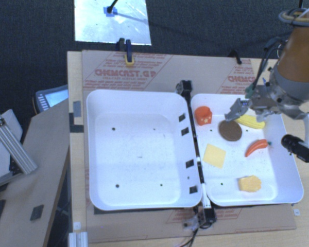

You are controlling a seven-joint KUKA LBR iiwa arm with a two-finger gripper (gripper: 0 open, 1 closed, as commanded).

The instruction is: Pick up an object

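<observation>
Pick not yet achieved. Gripper (240, 108) hangs over the right bin (288, 189), near a brown disc (230, 131) and a yellow banana (251, 121); its grip state cannot be told. All items lie in that bin.

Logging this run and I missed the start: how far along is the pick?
Nothing is lifted. The brown disc, yellow slice, orange pepper, red piece and corn all lie in the right bin. The gripper hangs above the disc and corn. Grasping and lifting remain.
</observation>
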